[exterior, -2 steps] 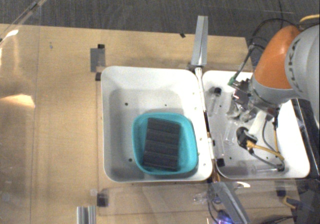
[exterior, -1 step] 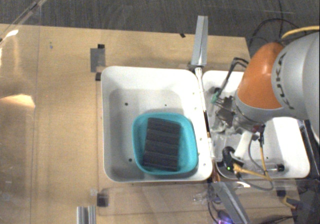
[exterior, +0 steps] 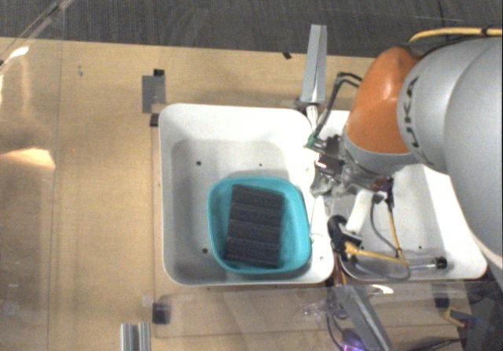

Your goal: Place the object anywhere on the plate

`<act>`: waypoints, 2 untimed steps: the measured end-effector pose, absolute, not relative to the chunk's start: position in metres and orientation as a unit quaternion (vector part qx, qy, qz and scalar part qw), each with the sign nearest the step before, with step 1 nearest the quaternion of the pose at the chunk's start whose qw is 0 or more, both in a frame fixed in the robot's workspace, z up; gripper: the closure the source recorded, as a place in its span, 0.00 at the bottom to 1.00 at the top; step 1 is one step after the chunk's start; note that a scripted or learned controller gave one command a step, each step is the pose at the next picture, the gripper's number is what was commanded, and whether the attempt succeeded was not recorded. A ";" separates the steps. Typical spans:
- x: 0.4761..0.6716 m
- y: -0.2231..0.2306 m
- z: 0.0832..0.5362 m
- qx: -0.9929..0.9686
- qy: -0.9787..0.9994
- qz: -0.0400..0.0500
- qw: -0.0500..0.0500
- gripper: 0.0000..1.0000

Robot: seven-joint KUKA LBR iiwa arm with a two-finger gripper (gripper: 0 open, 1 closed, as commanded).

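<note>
Dark ridged block [exterior: 255,224] lies flat on teal plate [exterior: 217,212] in left bin [exterior: 169,184], placement seemingly done; claw [exterior: 339,184] hangs over right bin [exterior: 440,216] beside the dividing wall, its opening impossible to tell, so best lift straight up, clear of that wall.

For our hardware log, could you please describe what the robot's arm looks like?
The arm is thick, rounded and glossy grey, with dark lettering beside an orange band above the wrist. Thin dark cables loop beside the wrist.
</note>
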State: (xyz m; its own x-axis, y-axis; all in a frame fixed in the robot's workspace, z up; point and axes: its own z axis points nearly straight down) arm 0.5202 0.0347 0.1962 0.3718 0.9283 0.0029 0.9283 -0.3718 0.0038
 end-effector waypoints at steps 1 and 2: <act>0.520 0.034 0.196 0.828 0.560 0.002 0.001 0.00; 0.522 0.035 0.207 0.827 0.562 0.004 0.002 1.00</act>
